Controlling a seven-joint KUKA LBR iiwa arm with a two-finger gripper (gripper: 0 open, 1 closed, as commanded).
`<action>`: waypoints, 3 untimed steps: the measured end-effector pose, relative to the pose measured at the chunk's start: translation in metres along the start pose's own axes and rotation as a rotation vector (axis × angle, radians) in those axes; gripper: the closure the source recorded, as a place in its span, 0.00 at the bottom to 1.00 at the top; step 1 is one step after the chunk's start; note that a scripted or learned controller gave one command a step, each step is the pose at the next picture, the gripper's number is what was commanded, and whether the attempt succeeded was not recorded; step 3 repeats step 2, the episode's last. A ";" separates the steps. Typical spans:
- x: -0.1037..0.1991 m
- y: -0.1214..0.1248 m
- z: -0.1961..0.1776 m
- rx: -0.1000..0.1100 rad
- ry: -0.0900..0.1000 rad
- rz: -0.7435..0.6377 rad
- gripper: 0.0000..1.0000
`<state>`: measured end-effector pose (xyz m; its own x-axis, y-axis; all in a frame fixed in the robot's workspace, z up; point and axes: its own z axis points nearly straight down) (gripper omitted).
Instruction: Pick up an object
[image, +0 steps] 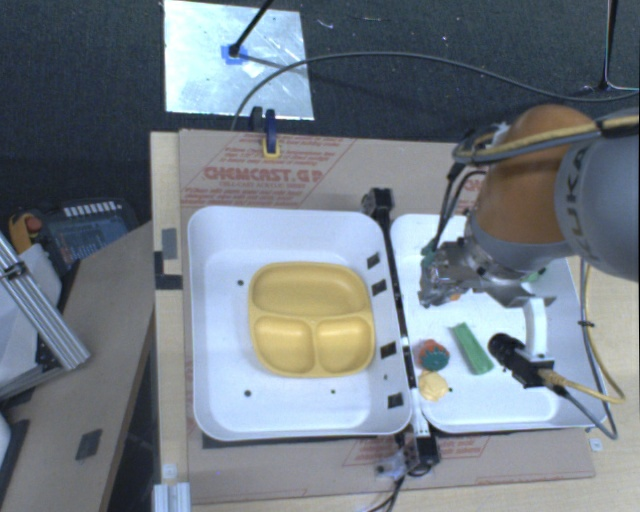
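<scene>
My gripper (437, 285) hangs over the left part of the right bin (480, 410), under the grey arm with its orange band. A green flat block (470, 347) lies in that bin just below and right of the gripper. A small red and teal object (433, 353) sits to the left of the block, and a small yellow piece (433, 386) lies below it near the bin's front. The gripper stands apart from all three. A yellow divided plate (305, 318) rests in the middle of the left bin (215, 300).
A black divider (392, 300) with clips runs between the two bins. Both bins sit on a cardboard sheet (270, 170). A shiny metal plate (240, 60) lies on the dark floor at the back. The arm's body covers the right bin's far part.
</scene>
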<state>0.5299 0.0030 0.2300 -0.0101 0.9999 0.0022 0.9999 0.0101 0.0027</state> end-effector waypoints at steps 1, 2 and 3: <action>0.056 0.004 0.011 0.002 0.000 0.000 1.00; 0.103 0.015 0.016 0.001 0.000 0.000 1.00; 0.103 0.015 0.016 0.001 0.000 0.000 1.00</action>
